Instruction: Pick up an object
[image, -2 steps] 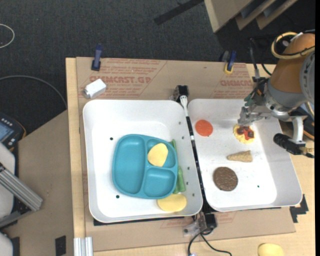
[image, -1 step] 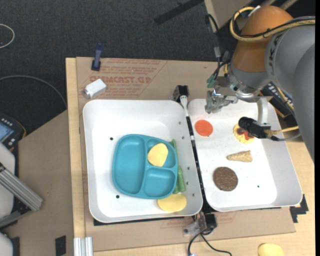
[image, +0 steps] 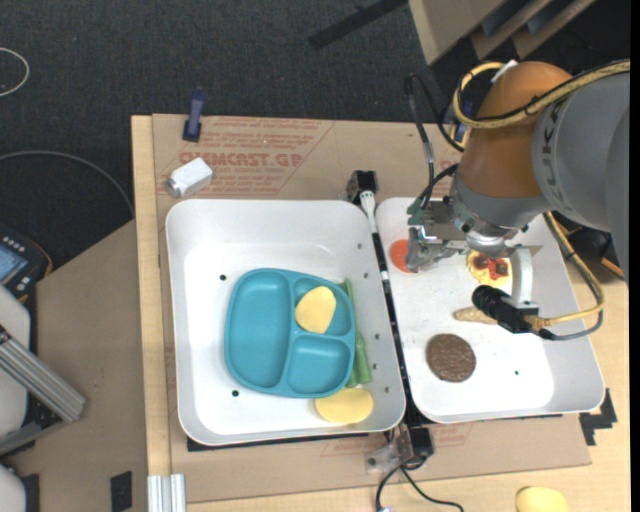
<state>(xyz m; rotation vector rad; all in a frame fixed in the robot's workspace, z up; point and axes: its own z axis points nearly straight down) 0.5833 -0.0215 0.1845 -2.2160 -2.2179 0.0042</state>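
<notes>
A cardboard-topped counter (image: 250, 150) stands on dark carpeted floor (image: 100, 60) and carries two shallow white bins side by side, the left bin (image: 200, 240) towards its left edge and the right bin (image: 560, 370) towards its right edge. Near the counter's far-left corner lie a small white block (image: 190, 178) and, right at the far edge, a blue clip-like thing (image: 193, 115); a black clamp (image: 362, 185) sits at the far end of the seam between the bins. The left bin holds a teal divided tray (image: 262, 335) with a yellow piece (image: 317, 310) in one of its compartments, a green strip (image: 358, 350) against the tray's right side, and a second yellow piece (image: 345, 405) by the bin's near wall. In the right bin, a brown disc (image: 451, 357) lies towards the near edge, a tan scrap (image: 468, 315) just beyond it, an orange piece (image: 400, 256) by the far-left corner, and a yellow-and-red piece (image: 490, 266) partly hidden under the wrist. The arm (image: 590, 150) comes in over the counter's far-right corner, its orange band (image: 510, 120) bent downward. The gripper (image: 432, 245) points down just beside the orange piece; whether it is released or clenched cannot be told, and nothing is seen in its grasp.
</notes>
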